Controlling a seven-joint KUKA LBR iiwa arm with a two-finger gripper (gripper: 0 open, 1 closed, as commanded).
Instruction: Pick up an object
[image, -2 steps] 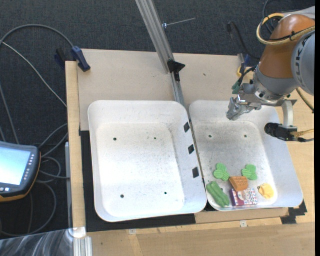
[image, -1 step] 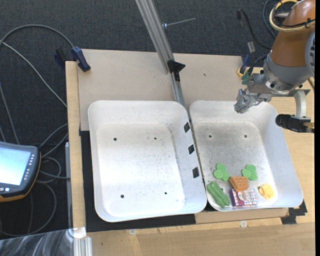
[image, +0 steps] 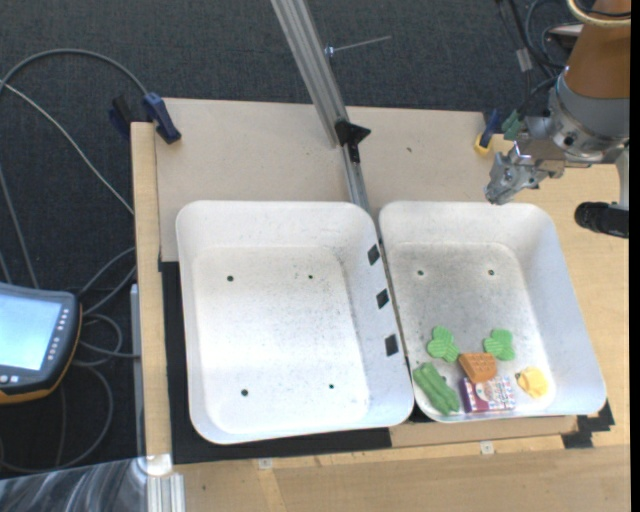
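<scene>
We find the gripper (image: 508, 186) hanging above the far rim of the right bin (image: 560, 262). We cannot tell from this view whether it is released or clenched, and nothing shows in its grasp.

All candidate objects lie well away from the gripper, clustered in the bin's near corner, diagonally across the bin floor from it. They are: a green leaf-shaped piece (image: 442, 346), a second green piece (image: 500, 344), a long green piece (image: 435, 388), an orange block (image: 478, 366), a purple-and-white packet (image: 489, 394) and a small yellow piece (image: 533, 382).

We judge these to be light toy-like items, probably stiff plastic or foam, with no sign of fragility. The smooth pieces may slip. The orange block touches the packet, so a grasp there risks disturbing both.

We recommend the second green piece or the yellow piece, each lying somewhat apart from its neighbours. Take hold across the narrow width, straight from above.
</scene>
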